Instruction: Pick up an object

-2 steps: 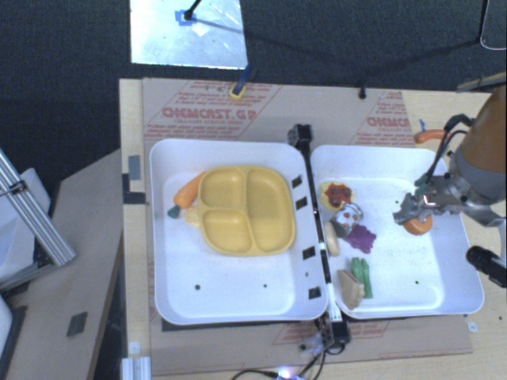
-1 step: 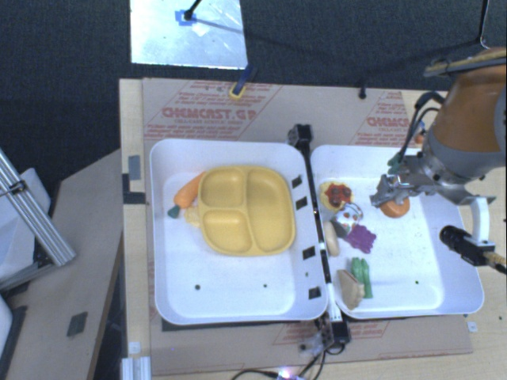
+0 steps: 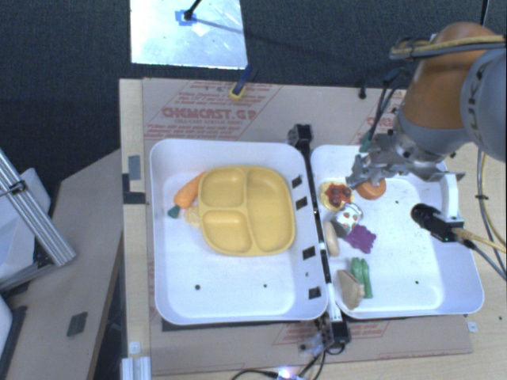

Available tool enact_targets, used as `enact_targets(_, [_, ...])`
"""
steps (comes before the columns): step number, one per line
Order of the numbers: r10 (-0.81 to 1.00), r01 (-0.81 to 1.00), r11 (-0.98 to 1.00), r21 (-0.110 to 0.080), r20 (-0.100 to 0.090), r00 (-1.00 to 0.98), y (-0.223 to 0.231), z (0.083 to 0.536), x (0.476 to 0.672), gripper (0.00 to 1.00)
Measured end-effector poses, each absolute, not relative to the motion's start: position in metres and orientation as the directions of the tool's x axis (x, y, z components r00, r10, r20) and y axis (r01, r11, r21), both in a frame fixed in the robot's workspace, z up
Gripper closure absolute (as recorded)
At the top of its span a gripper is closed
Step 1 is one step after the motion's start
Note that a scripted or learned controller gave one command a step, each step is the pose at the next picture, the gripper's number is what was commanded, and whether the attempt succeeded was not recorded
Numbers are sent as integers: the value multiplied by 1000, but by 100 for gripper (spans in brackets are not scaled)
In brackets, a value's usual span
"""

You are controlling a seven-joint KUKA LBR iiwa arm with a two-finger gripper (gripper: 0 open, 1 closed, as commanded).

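Note:
My gripper (image 3: 366, 174) hangs over the upper left part of the right bin (image 3: 451, 291), under the grey and orange arm. An orange round object (image 3: 372, 188) lies right below it, partly covered by it; whether they touch is unclear. To the left of that lie a red and yellow pizza-like piece (image 3: 336, 194) and a small silver-white object (image 3: 349, 214). Further down are purple grapes (image 3: 362, 237), a pale beige piece (image 3: 331, 245), a green item (image 3: 361, 271) and a tan wedge (image 3: 349, 288).
The left bin (image 3: 182, 291) holds a yellow divided plate (image 3: 242, 210) with a carrot (image 3: 188, 190) at its left edge. A black divider (image 3: 313, 212) separates the bins. A black fitting on a white bracket (image 3: 433, 220) juts over the right bin's right side.

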State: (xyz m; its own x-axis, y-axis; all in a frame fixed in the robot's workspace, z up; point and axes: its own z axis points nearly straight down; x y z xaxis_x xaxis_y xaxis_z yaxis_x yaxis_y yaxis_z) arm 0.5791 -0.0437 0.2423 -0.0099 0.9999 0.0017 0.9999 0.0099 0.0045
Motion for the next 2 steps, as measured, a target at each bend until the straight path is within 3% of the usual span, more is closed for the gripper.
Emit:
enact_targets(1, [1000, 1000, 9, 3, 1, -9, -2, 229, 616, 100])
enact_targets(2, [1000, 1000, 9, 3, 2, -9, 43, 228, 623, 100])
